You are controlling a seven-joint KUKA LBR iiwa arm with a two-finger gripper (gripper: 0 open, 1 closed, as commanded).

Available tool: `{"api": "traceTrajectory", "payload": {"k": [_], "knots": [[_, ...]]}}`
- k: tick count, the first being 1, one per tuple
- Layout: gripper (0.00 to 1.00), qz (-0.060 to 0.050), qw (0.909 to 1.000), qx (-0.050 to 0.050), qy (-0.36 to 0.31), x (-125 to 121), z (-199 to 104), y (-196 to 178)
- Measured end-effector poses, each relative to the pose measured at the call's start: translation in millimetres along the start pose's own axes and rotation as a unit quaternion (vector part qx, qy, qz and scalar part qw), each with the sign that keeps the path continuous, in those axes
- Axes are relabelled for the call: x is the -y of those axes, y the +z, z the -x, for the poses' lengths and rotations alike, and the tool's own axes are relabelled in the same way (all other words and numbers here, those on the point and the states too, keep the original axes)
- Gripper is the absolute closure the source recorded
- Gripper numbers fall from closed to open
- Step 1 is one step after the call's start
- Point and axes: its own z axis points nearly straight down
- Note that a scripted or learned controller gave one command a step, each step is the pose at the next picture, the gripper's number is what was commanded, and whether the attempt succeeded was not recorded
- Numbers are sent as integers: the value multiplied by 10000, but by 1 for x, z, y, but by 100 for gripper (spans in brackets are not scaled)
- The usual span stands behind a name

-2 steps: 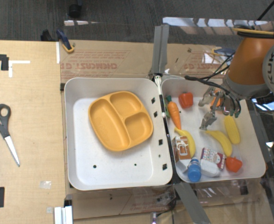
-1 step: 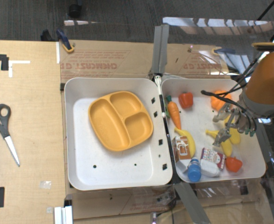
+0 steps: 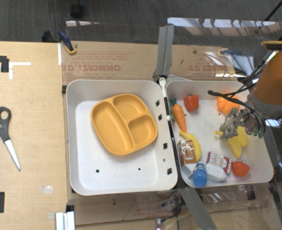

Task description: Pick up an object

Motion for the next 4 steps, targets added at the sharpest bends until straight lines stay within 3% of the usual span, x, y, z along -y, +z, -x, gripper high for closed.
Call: {"api": "traceTrajectory", "payload": {"k": [1, 2, 3, 4], "knots": [[100, -15, 9976, -5, 685, -78, -49, 10], [100, -20, 9979, 22, 648, -69, -109, 8], [100, -11, 9750, -12, 2223, -62, -66, 10], [100, -12, 9790, -29, 2040, -117, -64, -89]]}}
